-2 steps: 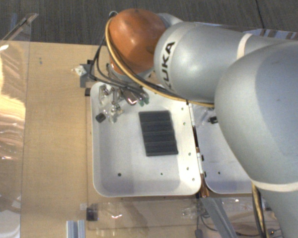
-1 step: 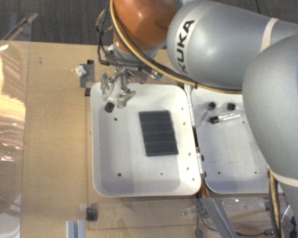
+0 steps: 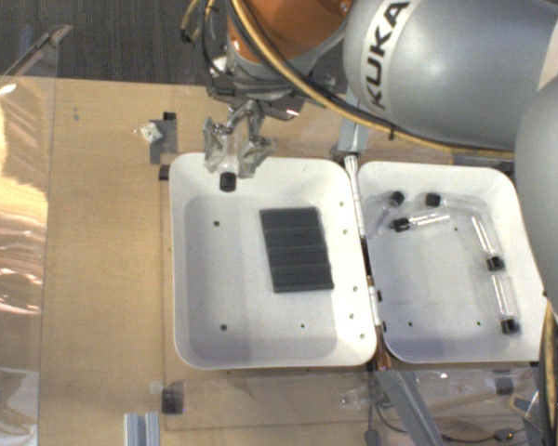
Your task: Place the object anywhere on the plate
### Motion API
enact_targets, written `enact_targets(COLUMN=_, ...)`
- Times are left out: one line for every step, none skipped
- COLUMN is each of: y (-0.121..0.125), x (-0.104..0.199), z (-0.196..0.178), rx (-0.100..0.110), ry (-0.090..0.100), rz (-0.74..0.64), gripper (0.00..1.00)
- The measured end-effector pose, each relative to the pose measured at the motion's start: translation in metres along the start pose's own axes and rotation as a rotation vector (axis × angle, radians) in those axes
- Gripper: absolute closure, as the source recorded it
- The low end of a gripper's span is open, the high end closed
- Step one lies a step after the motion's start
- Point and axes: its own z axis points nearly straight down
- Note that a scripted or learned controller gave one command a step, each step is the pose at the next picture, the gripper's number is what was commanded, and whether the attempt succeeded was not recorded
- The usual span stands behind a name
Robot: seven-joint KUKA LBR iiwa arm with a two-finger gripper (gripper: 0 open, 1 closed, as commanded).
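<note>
A dark ribbed rectangular plate [image 3: 298, 249] lies flat in the middle of the left bin [image 3: 200, 333]. My gripper [image 3: 231, 161] hangs over that bin's far left corner, well away from the plate. A small black object [image 3: 227, 181] shows right at the gripper's lower end, against the bin's far wall. From this angle I cannot say whether it is held or resting on the bin.
The right bin [image 3: 446, 342] holds clear tubes with black caps [image 3: 418, 221] along its far and right sides. The grey arm [image 3: 446, 54] spans the top right of the view. A small black bracket [image 3: 164, 142] stands on the bench left of the gripper.
</note>
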Motion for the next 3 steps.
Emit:
enact_targets(y=-0.003, x=0.016, z=0.147, rx=0.0, ry=0.005, rz=0.831, gripper=1.0)
enact_targets(y=0.003, x=-0.005, z=0.152, rx=-0.001, ry=0.002, rz=0.245, gripper=1.0)
enact_targets(y=-0.004, x=0.018, z=0.149, rx=-0.003, ry=0.002, rz=-0.178, gripper=1.0)
